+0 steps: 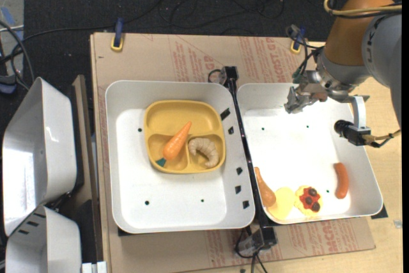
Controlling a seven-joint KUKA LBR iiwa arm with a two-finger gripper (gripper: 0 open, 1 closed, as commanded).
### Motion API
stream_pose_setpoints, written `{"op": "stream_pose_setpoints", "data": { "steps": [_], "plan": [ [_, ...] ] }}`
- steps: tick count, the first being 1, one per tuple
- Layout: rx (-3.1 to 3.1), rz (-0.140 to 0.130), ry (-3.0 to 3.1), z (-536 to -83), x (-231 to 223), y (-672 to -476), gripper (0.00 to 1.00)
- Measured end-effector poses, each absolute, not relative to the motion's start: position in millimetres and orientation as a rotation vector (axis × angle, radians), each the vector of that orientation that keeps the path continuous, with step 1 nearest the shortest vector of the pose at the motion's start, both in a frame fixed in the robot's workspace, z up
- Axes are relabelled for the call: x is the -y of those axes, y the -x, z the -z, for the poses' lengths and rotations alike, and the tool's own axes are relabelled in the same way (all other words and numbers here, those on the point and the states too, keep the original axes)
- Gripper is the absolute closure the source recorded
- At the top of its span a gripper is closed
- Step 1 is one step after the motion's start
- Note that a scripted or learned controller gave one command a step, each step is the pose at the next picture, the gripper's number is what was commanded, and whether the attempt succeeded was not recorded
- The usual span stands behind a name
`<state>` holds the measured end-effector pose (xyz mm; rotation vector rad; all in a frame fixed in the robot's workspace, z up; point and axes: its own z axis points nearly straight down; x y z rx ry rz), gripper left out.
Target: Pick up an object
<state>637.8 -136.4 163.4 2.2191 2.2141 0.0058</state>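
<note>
arm reaches in from upper right, gripper (298, 101) over the top edge of the right bin (307, 137); can't tell how it's set, nothing seen in it. right bin's lower edge has a sausage (342, 180), drumstick (264, 188) and tart (308, 200). left bin (128, 188) holds a yellow plate (160, 115) with a carrot (177, 140) and shrimp (206, 151).

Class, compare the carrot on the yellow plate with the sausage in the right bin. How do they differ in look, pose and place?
The carrot tapers to a point and has a green end; the sausage is rounded at both ends with even thickness. The carrot lies diagonally across the yellow plate in the left bin; the sausage lies nearly upright in the picture on the bare floor of the right bin. The carrot is paler orange, the sausage redder. Both are small elongated toy foods, lying untouched.
</note>
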Motion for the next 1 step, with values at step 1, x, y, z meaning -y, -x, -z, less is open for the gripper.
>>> {"op": "stream_pose_setpoints", "data": {
  "steps": [1],
  "plan": [
    [-2.218,-0.007,-2.214,-228.0,138.7,-637.5,1.0]
  ]
}}
